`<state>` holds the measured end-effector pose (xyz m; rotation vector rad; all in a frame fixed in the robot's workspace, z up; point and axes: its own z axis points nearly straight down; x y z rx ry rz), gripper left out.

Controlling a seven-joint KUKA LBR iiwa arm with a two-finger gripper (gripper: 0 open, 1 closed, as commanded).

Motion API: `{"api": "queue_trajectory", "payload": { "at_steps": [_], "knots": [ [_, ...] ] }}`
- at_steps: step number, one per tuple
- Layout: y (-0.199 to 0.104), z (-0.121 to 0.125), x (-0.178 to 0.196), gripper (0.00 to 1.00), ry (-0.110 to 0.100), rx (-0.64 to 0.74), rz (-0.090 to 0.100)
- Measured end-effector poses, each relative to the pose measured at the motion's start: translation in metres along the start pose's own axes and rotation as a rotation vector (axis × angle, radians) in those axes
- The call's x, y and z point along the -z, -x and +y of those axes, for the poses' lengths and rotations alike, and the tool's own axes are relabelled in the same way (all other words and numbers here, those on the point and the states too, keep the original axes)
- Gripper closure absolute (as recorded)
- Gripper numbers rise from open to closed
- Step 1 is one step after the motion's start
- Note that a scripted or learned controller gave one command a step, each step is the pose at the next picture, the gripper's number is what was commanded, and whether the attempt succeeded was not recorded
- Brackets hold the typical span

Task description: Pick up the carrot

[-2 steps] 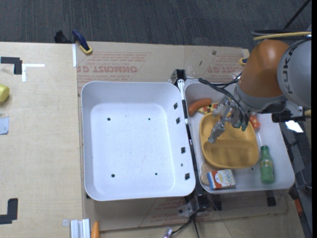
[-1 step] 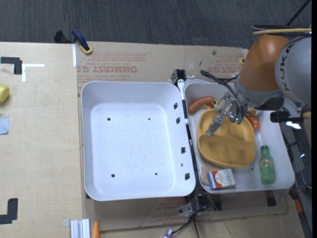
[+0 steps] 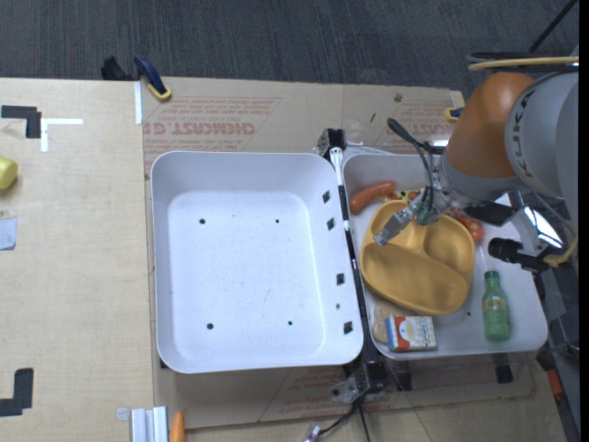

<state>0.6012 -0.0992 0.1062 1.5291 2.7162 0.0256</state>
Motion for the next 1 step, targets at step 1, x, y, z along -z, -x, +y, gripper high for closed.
{"api": "queue_trajectory", "payload": {
  "at_steps": [1],
  "knots": [
    [0.0009, 0.0001, 0.008, 1.0, -0.002, 0.006, -0.005]
  ]
}}
